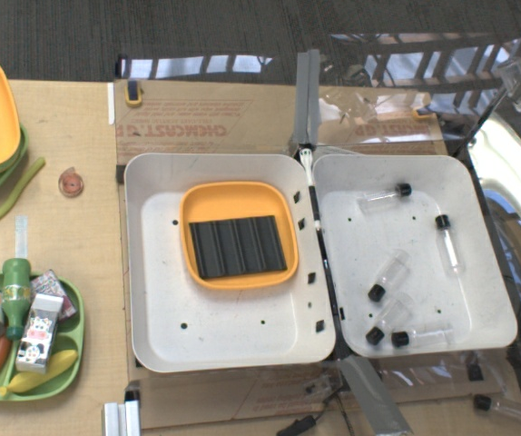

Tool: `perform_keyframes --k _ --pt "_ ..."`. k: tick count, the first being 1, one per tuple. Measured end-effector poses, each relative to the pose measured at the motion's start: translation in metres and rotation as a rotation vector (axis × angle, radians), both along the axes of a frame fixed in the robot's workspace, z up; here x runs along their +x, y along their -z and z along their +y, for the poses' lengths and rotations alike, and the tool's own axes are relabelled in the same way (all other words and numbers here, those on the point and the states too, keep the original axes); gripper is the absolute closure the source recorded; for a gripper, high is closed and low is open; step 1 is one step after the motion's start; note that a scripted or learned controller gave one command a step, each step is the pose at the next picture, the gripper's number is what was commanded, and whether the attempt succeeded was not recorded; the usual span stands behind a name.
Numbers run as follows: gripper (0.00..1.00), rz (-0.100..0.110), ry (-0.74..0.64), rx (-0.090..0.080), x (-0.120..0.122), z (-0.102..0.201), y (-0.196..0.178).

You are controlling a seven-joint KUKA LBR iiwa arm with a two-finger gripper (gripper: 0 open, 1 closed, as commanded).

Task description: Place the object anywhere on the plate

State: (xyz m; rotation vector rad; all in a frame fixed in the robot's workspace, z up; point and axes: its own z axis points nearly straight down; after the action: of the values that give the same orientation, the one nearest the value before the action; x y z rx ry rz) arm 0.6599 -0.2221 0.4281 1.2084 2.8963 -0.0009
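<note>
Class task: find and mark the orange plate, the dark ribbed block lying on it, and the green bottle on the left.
orange plate (pixel 239 197), camera view, upper rim.
dark ribbed block (pixel 239 247), camera view, its centre.
green bottle (pixel 15 300), camera view, mid-body.

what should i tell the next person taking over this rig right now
Gripper: I can't make it out, so its state is unknown.
Orange plate sits in the left bin with a dark ridged block lying on it.
Right bin holds several clear vials with black caps, all loose.
Done: one item is on the plate.
Left: check whether a vial should go there too.
</note>
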Motion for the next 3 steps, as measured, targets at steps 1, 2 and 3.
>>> perform_keyframes --k 1,2,3 --pt "0.00 0.000 0.000 0.000 0.000 0.000 0.000" --pt "0.00 0.002 -0.337 0.001 -0.040 0.000 0.048" --pt "0.00 -0.001 -0.674 -0.001 -0.024 0.000 0.052"
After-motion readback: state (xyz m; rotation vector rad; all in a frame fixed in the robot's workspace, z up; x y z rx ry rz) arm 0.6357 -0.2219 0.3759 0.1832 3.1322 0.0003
